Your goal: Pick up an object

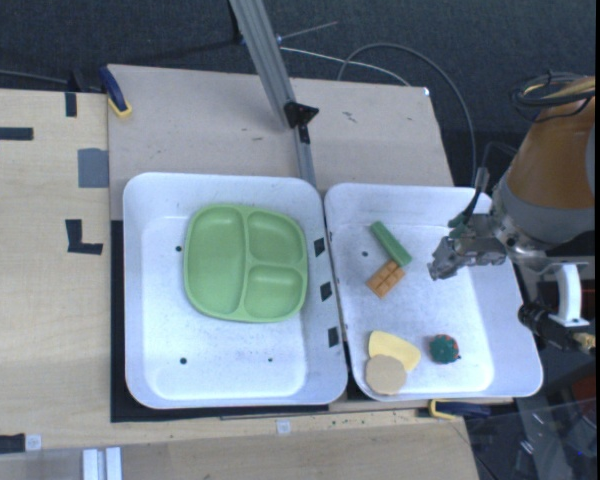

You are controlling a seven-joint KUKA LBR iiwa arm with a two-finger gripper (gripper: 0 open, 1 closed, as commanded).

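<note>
At the near edge of the right white bin (pixel 510 368) lie a tan round disc (pixel 385 374), a yellow wedge (pixel 395 348) and a small green-and-red ball (pixel 443 349). Farther back, the orange waffle-textured block (pixel 385 279) touches the green plastic bar (pixel 390 243), whose long axis runs diagonally. Both sit just left of the gripper (pixel 444 264); its grip state cannot be told.

Green divided plate (pixel 246 263) in left bin (pixel 140 298); metal pole (pixel 265 43) behind

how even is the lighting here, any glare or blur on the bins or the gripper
Camera view: lighting is soft and even, with no hard glare on the two shallow white bins; the green divided plastic plate casts only a faint shadow; the two-finger gripper looks slightly soft, its fingers hard to resolve; small toys stay fairly sharp.
</note>
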